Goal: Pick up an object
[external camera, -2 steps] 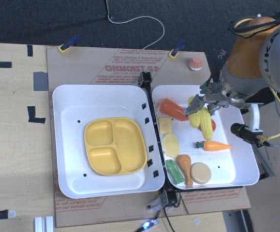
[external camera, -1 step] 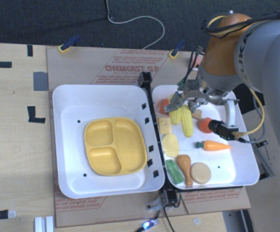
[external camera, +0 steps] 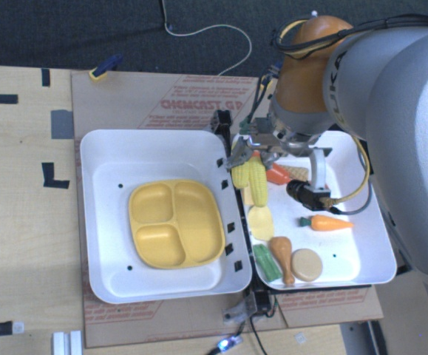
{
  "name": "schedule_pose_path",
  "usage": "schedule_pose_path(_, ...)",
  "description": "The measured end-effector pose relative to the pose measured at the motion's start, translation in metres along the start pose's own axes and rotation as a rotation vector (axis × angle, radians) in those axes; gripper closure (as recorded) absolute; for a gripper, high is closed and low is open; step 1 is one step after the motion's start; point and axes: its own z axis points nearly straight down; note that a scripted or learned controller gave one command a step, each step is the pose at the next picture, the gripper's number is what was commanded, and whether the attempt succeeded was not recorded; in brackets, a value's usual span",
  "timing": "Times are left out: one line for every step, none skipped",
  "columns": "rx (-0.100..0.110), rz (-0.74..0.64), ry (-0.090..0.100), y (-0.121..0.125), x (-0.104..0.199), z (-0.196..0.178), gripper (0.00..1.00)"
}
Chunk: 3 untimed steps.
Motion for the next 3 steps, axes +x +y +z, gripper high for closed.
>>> schedule_pose_path(-0.003,0.000,0.000,0.027,0.046,-0.017,1.00)
schedule_pose_path(0.001,0.003,-0.001,0.029,0.071,-0.005,1.00)
schedule_pose_path(-0.002,0.005,-0.001,0.024,0.069,-0.026,1.00)
